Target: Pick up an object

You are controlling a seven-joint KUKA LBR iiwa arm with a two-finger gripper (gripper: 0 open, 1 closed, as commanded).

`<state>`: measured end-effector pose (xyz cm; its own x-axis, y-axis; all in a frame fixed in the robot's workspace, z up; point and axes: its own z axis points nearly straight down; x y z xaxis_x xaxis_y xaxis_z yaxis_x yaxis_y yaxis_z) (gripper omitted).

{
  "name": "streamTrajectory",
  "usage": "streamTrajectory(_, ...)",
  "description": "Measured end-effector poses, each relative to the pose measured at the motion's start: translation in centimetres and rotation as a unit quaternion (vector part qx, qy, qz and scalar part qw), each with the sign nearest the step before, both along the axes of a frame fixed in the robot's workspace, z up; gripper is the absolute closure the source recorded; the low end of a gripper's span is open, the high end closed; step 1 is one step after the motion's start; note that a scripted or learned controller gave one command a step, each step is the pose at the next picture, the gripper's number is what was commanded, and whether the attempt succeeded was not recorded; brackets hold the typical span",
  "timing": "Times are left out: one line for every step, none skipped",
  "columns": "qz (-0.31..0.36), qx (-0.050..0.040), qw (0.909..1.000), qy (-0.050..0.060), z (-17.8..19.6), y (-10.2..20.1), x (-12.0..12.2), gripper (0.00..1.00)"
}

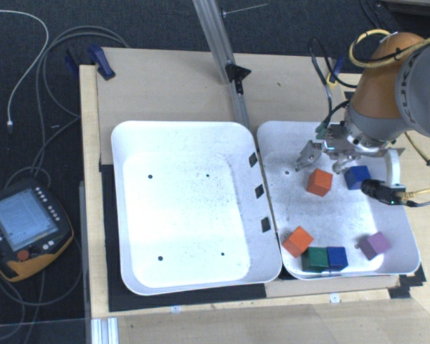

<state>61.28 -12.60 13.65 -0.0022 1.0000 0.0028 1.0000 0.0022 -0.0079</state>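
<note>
- Orange cube (319, 183) sits in the upper middle of the right bin (405, 260), apart from the other blocks.
- Gripper (320, 160) hangs directly above it, fingers spread wide and holding nothing; the cube lies just below the gap, slightly toward the bin's near side.
- Blue cube (356, 177) rests just right of the gripper, the likeliest thing to be bumped.
- A second orange block (297, 241), green block (316, 258) and purple block (375, 244) lie well apart, along the near wall.

A robotics laboratory workcell. A pale wooden surface (179, 74) carries two shallow white bins (129, 145), and a grey-and-orange industrial arm (387, 84) reaches in. A teach pendant (25, 224) and loose cables (29, 56) lie on dark carpet (93, 6); an aluminium mast (211, 27) rises behind.
</note>
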Motion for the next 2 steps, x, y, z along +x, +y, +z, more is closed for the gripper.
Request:
streamTrajectory(0.000, -0.0006, 1.0000, -0.001, -2.8, 0.1, 0.9, 0.00)
streamTrajectory(-0.001, -0.0019, 1.0000, -0.005, 0.2, -1.7, -0.2, 0.00)
